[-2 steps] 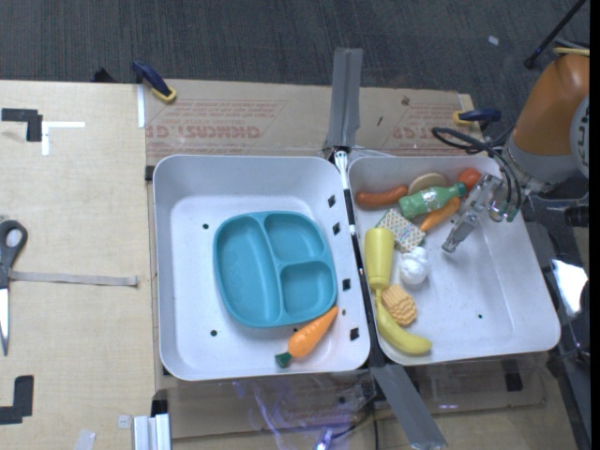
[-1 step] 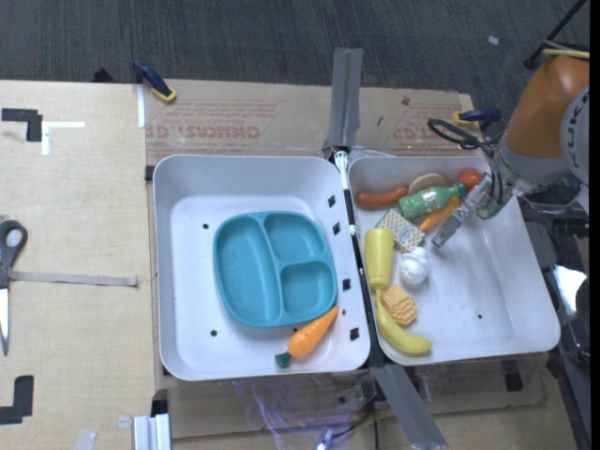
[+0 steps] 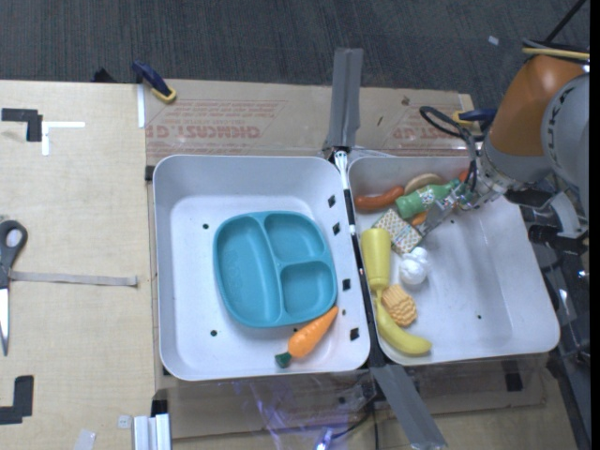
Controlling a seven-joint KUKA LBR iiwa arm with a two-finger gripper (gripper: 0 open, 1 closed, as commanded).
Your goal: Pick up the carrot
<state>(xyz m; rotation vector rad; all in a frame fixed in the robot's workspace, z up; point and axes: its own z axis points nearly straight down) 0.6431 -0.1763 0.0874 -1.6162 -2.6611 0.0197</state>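
Observation:
The carrot [image 3: 311,335], orange with a green stem end, lies in the left bin [image 3: 178,279] at its front right. It rests against the front edge of the blue divided plate [image 3: 275,268]. My gripper [image 3: 448,204] is low in the back of the right bin [image 3: 506,289], far from the carrot. It sits right beside a green toy [image 3: 419,201] and a red sausage [image 3: 379,198]. The wrist hides the tips.
In the right bin's left half lie a checkered cracker [image 3: 397,232], a yellow bottle [image 3: 377,256], a white ball [image 3: 412,270], an orange waffle piece [image 3: 399,303] and a banana [image 3: 402,337]. Scissors [image 3: 9,251] lie on the bench at far left.

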